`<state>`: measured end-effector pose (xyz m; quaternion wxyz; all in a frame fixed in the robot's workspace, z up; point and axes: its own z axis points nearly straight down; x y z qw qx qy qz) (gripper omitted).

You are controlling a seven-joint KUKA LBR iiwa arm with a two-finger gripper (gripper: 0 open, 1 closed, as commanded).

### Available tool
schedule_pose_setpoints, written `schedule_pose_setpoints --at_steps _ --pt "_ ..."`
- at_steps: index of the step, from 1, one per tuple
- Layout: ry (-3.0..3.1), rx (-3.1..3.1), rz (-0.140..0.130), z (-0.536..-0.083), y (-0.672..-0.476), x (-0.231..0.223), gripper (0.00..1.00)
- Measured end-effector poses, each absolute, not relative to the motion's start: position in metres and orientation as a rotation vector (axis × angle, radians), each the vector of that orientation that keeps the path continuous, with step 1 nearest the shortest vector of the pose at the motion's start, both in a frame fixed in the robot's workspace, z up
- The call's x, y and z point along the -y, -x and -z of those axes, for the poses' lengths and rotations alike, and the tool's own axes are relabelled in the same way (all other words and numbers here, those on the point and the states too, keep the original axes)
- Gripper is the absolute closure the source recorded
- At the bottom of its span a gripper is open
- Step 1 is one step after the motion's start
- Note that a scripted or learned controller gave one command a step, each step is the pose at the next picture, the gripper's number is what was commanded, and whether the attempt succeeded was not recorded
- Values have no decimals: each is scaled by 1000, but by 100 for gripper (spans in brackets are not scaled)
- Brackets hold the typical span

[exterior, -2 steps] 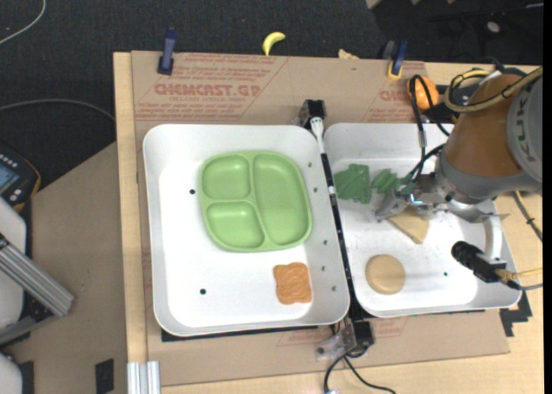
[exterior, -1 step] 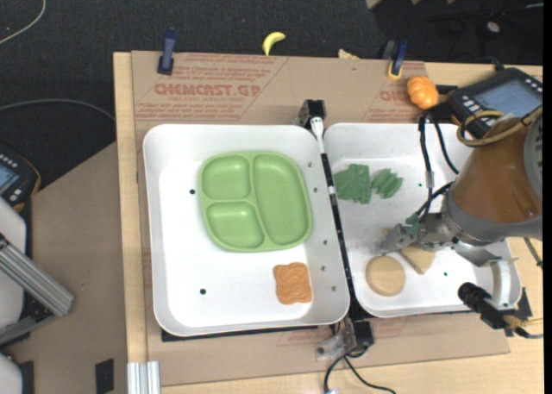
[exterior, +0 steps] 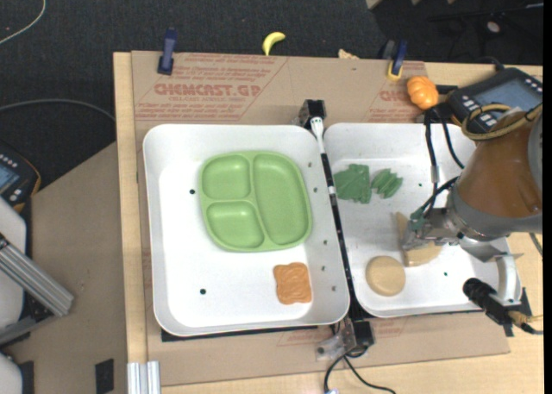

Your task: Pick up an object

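Brown cardboard (exterior: 259, 82) covers the bench top, and everything else is placed here by the left bin (exterior: 168, 211), the white shallow one nearer the middle of the board. Just right of that bin, its rim touching, is the right bin (exterior: 379, 138), also white. The arm (exterior: 504, 185), grey with an orange band, reaches over the far right part of the right bin, well away from the left bin.

Inside the left bin, toward its upper middle, a green divided plate (exterior: 256, 200) lies flat with three compartments. Below the plate, near the left bin's lower right corner, sits a small orange waffle-like piece (exterior: 292, 283).

In the right bin, just past the shared rim, a dark green leafy toy (exterior: 366, 184) lies near the top. Lower down is a round tan disc (exterior: 385, 276), like a biscuit. The gripper (exterior: 417, 241) points down just above and right of that disc, close beside it; whether its fingers are spread or closed I cannot tell, since the wrist hides them. A pale tan piece shows under it.

Beyond the left bin's top edge, a yellow banana toy (exterior: 273, 41) rests at the board's rim, and a small orange object (exterior: 421, 90) lies off toward the right bin's top.
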<state>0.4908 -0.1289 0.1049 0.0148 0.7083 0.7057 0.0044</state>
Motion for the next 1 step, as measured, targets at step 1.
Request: schedule_pose_setpoints --at_steps 1 --pt "-2205 -2195 -14 -114 -491 129 100"
